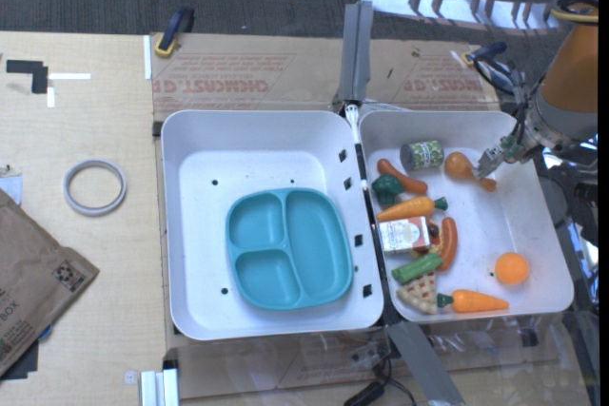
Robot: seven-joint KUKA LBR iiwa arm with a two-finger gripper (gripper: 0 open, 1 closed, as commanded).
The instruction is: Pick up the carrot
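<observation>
Carrot (478,301) lies at the right bin's (552,233) five o'clock, free of the clutter. A second carrot (409,208) sits centre-left. Gripper (492,163), near two o'clock, is far from both; finger state unreadable.

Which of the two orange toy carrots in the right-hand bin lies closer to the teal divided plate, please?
The orange toy carrot with a green top in the bin's middle, just above the red-and-white carton. The other orange carrot lies along the bin's near edge, farther right.

Glossy plastic tray (249,247), smooth bins (190,204)
</observation>
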